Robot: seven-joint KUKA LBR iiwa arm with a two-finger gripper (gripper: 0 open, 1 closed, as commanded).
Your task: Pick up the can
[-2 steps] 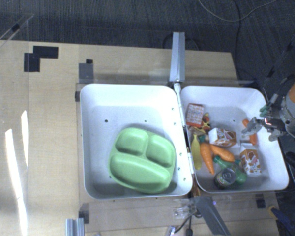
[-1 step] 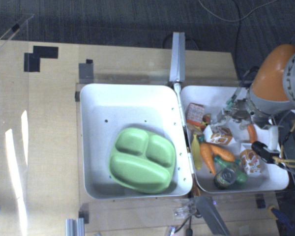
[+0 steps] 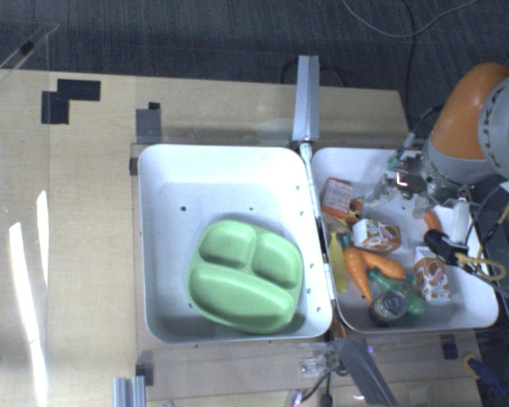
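Grey and orange, the arm reaches over the right bin, its gripper hanging above the far clutter, likely lining up a pick; whether it is open cannot be told. Well short of it, the can lies by the bin's near wall beside toy carrots and packets. Left of that bin, the other bin holds a green divided tray.

light: bright, even | glare: streaks on bench left | shadows: soft | focus: slightly soft
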